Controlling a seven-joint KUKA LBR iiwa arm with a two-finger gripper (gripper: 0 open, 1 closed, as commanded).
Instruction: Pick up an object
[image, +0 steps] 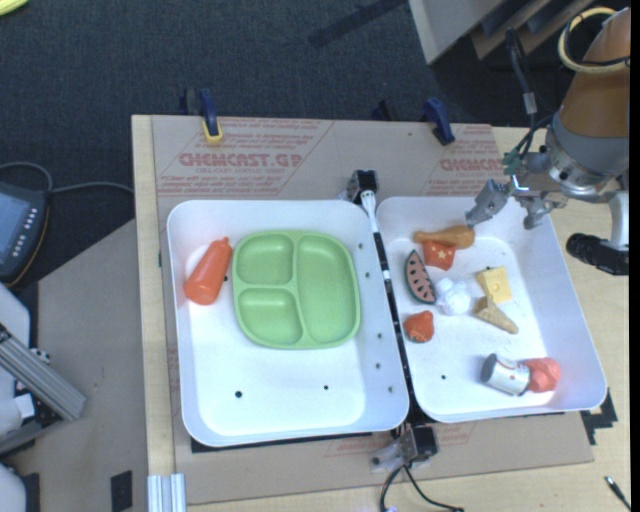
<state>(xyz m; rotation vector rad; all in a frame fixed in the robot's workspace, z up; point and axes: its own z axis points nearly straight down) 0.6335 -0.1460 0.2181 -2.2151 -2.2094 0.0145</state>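
My gripper (511, 208) hangs over the far edge of the right bin (572, 300), open, with nothing between its fingers. Just to its lower left lies a tan drumstick (448, 237) on top of a small red piece (440, 256). Further down the bin are a watermelon slice (420, 277), a white lump (455, 297), a yellow cheese block (493, 285), a tan wedge (496, 319) and a red tomato-like piece (419, 326). Near the front edge a silver can (503, 374) touches an orange-red object (543, 374).
The left bin (200, 380) holds a green divided plate (297, 288) and an orange bottle (207, 271) beside it. A black divider strip (385, 290) runs between the bins. Blue clamps (437, 120) grip the board's far edge.
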